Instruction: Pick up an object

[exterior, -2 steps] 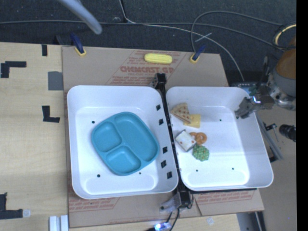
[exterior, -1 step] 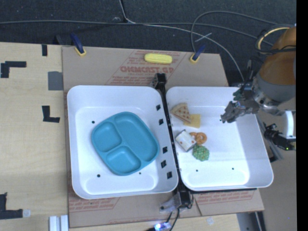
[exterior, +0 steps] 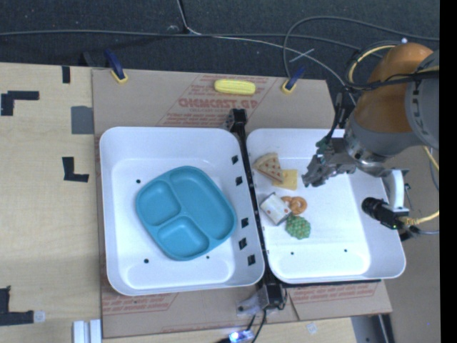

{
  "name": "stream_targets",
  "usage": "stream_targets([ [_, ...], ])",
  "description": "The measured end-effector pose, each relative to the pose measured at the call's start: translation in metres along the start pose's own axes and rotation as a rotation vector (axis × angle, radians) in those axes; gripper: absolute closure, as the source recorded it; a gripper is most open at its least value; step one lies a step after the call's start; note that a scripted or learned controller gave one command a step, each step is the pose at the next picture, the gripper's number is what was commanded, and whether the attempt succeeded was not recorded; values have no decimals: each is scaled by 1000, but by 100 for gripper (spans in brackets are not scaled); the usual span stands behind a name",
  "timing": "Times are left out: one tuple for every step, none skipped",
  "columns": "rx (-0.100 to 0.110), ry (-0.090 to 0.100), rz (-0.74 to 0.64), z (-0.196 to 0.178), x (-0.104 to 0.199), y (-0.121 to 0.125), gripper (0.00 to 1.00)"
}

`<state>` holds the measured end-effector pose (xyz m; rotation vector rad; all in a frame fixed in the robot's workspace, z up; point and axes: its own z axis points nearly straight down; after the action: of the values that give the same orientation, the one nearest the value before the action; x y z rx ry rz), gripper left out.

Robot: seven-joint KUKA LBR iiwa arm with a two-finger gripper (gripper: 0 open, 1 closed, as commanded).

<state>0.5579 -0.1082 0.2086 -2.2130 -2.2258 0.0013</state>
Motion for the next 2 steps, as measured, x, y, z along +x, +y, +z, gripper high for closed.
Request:
stream_targets([
  [-2, 0, -1, -3, 46, 6, 100],
  [-2, 0, 0, -12, 92, 5, 100],
])
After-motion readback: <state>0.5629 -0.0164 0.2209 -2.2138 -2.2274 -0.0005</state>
